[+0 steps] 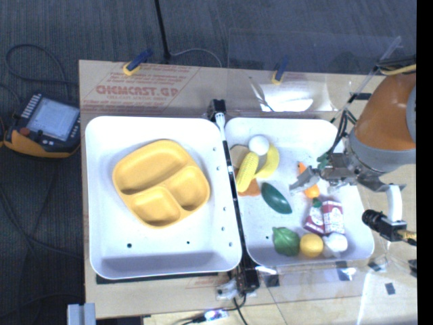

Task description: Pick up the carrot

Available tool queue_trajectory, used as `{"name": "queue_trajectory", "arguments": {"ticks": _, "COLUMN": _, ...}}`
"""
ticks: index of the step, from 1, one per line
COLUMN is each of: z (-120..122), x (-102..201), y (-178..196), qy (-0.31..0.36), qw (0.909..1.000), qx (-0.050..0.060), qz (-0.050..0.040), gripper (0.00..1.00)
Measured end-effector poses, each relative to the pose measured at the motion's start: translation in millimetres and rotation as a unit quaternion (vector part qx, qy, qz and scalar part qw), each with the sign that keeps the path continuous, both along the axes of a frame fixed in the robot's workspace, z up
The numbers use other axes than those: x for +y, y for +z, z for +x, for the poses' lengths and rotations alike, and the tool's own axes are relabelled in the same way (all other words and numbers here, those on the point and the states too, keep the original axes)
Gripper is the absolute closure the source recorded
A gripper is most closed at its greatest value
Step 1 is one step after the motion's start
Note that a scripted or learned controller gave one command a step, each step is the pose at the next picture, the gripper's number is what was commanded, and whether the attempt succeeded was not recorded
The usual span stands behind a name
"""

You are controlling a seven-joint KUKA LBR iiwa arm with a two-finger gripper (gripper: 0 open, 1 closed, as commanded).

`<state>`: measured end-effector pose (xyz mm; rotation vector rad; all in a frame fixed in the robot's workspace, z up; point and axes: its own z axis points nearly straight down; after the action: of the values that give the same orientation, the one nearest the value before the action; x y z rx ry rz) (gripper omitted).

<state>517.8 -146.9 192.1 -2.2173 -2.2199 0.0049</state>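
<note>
The carrot [312, 192] is a small orange piece in the right bin [295, 124], towards its right side. A second bit of orange [302, 168] shows just above it, and the gripper's grey parts cross between the two. My gripper [316, 177] hangs low right over this spot, at the end of the grey arm with the orange band [385, 124] reaching in from the right. The gripper body hides how the carrot lies beneath it.
The right bin also holds a corn cob [247, 170], a banana [271, 161], a white ball [258, 144], an orange piece [251, 189], a dark green vegetable [276, 198], a green pepper [286, 241], a lemon [311, 245] and a red-white packet [324, 217]. A yellow divided plate [161, 181] lies in the left bin [108, 249].
</note>
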Motion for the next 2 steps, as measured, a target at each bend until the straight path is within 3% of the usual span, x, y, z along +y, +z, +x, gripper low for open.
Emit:
{"name": "queue_trajectory", "arguments": {"ticks": 1, "z": 26, "x": -25, "y": -105, "qy": 0.028, "qw": 0.9996, "qx": -0.002, "qz": 0.0004, "gripper": 0.00}}
{"name": "queue_trajectory", "arguments": {"ticks": 2, "z": 91, "x": -66, "y": -105, "qy": 0.127, "qw": 0.9918, "qx": -0.002, "qz": 0.0108, "gripper": 0.00}}
